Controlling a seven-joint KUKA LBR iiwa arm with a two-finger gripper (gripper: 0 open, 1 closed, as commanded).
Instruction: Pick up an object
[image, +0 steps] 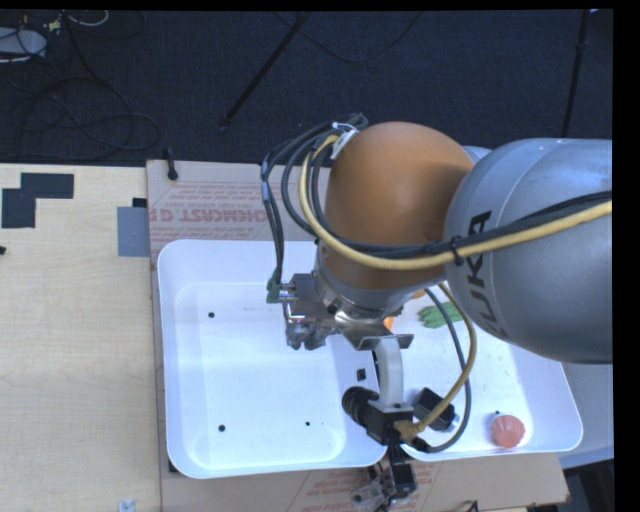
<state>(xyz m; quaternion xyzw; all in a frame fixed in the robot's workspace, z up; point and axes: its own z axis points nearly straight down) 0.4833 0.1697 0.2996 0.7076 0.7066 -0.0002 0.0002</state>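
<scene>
My gripper (386, 486) hangs below the orange band and wrist, low in the view near the front rim where the two bins meet. A pinkish-red round object (507, 430) lies in the front right corner of the right bin (562, 420), well to the right of the gripper. A green object (438, 315) sits further back in that bin, partly hidden by the arm. A small orange bit (389, 323) peeks out beside the wrist. A small dark piece (361, 375) lies near the divider.
The left bin (200, 350) shows a bare white floor with a few dark specks. Cardboard (210, 210) lies under the bins. The arm's large grey and orange body covers much of the right bin. Cables loop around the wrist.
</scene>
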